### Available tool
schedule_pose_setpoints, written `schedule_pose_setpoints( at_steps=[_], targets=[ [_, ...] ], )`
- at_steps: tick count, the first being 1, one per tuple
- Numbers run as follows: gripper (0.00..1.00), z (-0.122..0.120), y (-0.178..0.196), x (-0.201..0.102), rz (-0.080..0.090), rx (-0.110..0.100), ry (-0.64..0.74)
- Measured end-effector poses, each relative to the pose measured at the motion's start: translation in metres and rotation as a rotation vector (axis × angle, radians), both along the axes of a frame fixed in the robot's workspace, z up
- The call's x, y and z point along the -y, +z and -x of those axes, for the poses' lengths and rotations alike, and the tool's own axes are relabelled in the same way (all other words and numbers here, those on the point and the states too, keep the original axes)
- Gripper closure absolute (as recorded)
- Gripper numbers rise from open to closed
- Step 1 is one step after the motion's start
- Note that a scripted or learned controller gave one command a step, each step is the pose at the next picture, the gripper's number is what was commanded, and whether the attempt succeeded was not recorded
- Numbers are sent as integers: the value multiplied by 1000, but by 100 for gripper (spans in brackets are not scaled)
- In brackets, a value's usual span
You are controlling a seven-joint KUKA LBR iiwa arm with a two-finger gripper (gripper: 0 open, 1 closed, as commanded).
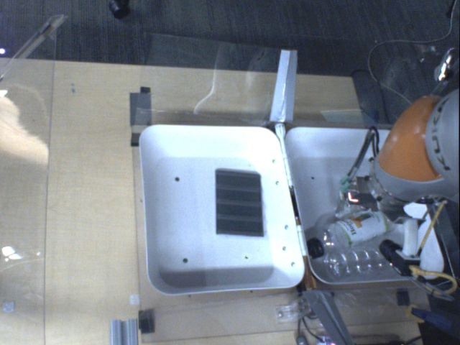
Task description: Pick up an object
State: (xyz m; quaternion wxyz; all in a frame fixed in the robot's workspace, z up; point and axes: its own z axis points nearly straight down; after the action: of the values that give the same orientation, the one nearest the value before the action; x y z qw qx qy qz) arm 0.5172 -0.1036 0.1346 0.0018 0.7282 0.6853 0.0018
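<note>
Clear bottle lies on its side, gripper just beside it, spread or closed I cannot tell. Round and slick, it could roll from an off-centre pinch.

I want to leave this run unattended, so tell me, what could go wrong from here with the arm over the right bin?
1. The clear bottle lies on its side near the gripper; round and smooth, it could roll away or slip out of a pinch.
2. It lies close to the front wall of the right bin, so the gripper may strike that wall on its way down.
</note>
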Motion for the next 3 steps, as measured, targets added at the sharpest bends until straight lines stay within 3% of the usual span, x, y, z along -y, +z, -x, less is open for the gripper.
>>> schedule_pose_setpoints(
  at_steps=[1, 2, 3],
  targets=[
    [0, 0, 0, 0, 0, 0, 0],
    [0, -36, 7, 65, 1, 0, 42],
    [100, -38, 19, 64, 3, 6, 50]
  ],
)
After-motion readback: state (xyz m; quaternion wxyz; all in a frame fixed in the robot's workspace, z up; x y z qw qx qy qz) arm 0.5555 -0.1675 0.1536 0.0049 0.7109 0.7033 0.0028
